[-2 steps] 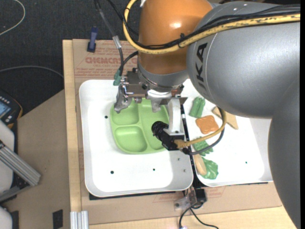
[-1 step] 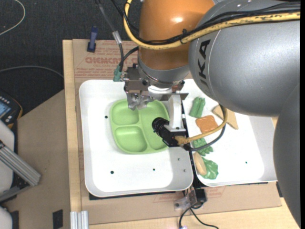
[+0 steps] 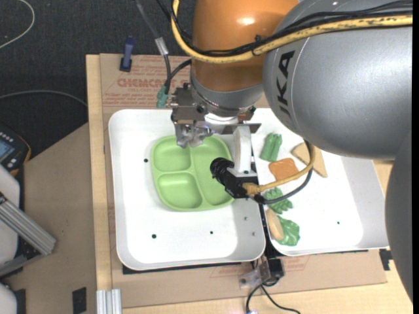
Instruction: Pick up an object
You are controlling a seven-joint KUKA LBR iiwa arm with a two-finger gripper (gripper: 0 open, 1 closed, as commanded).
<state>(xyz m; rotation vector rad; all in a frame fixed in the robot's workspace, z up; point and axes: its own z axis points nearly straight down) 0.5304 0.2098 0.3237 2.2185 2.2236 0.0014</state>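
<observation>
Now | jaws [image 3: 190,136] over green tray [image 3: 186,175], grip unclear | toys in right bin [image 3: 353,221]

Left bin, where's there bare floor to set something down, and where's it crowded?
In the left bin, bare floor runs down the left wall beside the green divided tray and across the near edge below it. It is crowded along the tray's upper edge and right side, where the gripper and black cable hang.

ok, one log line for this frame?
gripper over green divided tray | tray in left bin | green and orange items in right bin | nothing visibly held
</observation>
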